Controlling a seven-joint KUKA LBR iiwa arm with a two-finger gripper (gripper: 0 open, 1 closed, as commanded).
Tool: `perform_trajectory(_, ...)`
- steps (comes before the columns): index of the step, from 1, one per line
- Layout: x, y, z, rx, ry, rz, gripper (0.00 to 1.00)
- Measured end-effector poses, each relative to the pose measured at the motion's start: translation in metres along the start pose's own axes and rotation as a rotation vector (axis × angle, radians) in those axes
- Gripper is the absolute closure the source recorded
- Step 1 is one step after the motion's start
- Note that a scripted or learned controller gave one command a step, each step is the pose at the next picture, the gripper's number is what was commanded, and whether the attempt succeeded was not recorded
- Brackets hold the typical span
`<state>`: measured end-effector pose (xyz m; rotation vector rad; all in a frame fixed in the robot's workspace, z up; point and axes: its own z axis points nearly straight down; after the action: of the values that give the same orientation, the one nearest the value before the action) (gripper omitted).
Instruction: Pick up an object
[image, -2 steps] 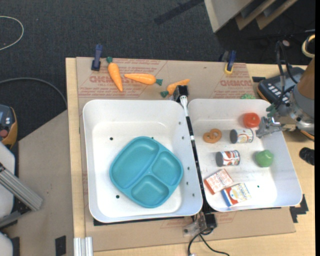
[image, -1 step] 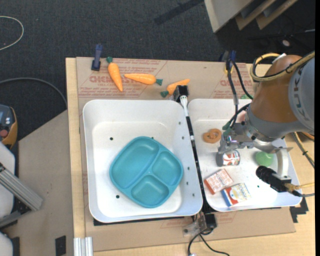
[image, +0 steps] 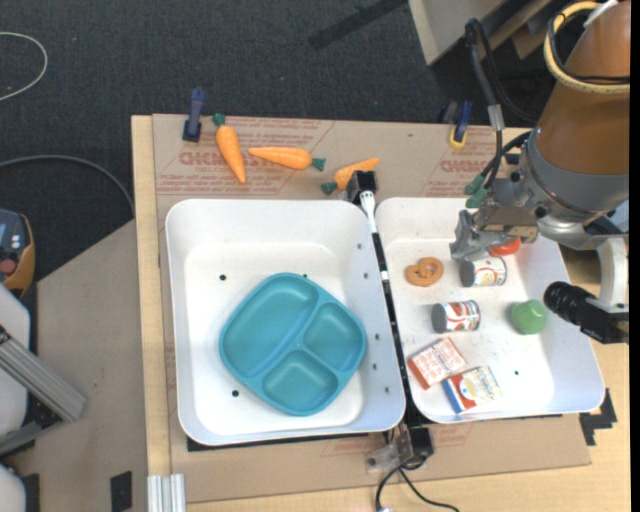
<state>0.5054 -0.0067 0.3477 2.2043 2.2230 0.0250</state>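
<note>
My gripper (image: 478, 243) hangs over the back part of the right bin (image: 575, 385). It is right above a small white and red can (image: 489, 273) lying on its side, and it hides the can's top. Something red (image: 507, 244) peeks out just behind the gripper. Left of the can lies a brown pretzel (image: 426, 271). Nearer the front are a second can (image: 457, 317), a green round object (image: 528, 317), a red and white box (image: 436, 361) and a blue and white box (image: 475, 386).
The left bin (image: 190, 300) holds a blue divided plate (image: 292, 342). Three orange carrots (image: 280, 157) lie on the cardboard behind the bins. A black cylinder (image: 585, 310) juts in over the right bin's right edge. Clamps (image: 193, 113) stand at the back corners.
</note>
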Motion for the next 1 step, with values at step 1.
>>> perform_trajectory(1, 0.0571, -0.0186, 0.0815, 0.029, -0.001, 0.002, 1.0)
